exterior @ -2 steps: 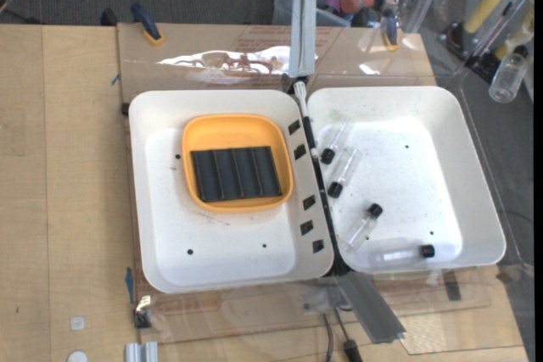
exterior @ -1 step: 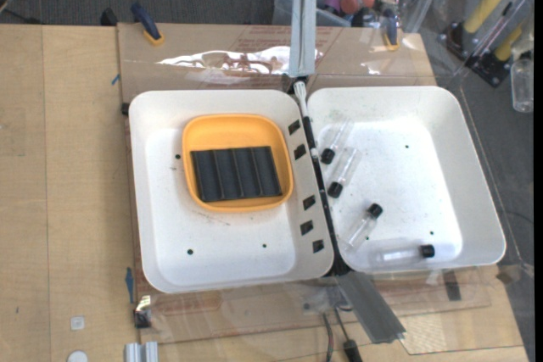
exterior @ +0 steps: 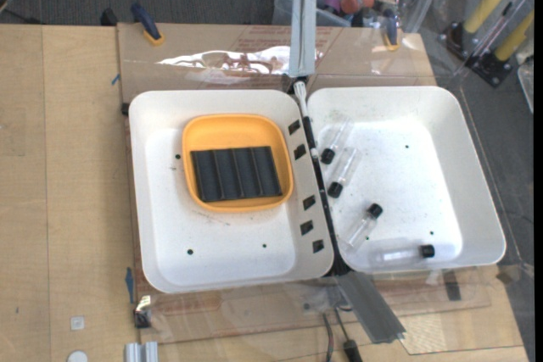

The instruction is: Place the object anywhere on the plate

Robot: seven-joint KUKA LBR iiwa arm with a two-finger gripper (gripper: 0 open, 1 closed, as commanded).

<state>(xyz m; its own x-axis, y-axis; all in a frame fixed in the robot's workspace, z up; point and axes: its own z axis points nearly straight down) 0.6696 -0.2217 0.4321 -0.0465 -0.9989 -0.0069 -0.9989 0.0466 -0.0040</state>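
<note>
Nearest the camera: grey bracket (exterior: 371,311) at the bench's front edge, just below the seam between the two bins.

Landmark: yellow plate (exterior: 237,131), in the left bin (exterior: 221,263). A dark ribbed block (exterior: 235,174) already lies flat on the plate, inside its rim.

Right bin (exterior: 475,182), right of the plate: several clear vials with black caps, one (exterior: 365,222) well right of the plate, another (exterior: 405,253) further right and nearer the camera.

Judgement: vials look light, rigid, smooth; likely to roll and slip. Best taken across the middle of the barrel. Block looks stiff and grippy.

Gripper state: cannot tell from this view.
</note>
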